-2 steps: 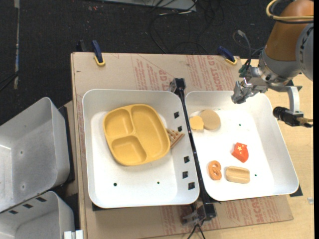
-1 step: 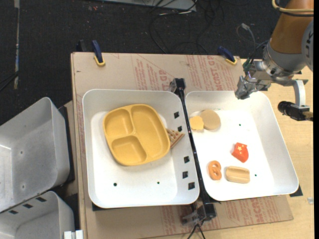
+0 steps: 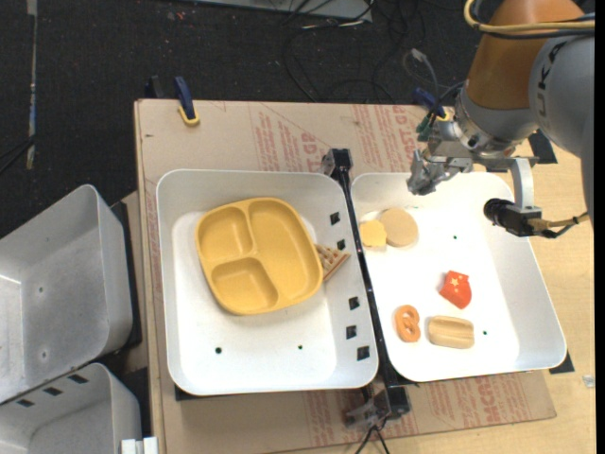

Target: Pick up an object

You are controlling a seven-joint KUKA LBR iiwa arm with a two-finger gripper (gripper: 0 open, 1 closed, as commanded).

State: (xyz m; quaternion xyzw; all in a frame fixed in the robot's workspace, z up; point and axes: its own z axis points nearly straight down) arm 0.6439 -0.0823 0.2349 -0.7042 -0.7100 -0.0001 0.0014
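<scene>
so nothing's picked up yet, my gripper [image 3: 427, 180] hangs over the right bin [image 3: 529, 282], can't tell its state, round cookie [image 3: 399, 227] just below it

I'm looking down on the counter [image 3: 246, 126], its tan board printed with red lettering, and lying directly on it I've got two shallow white bins touching, the left bin [image 3: 180, 348] and right bin [image 3: 529, 282].

Bare right bin [image 3: 492, 253] floor surrounds the strawberry [image 3: 456, 288], pretzel [image 3: 407, 323] and bun [image 3: 450, 332].
</scene>
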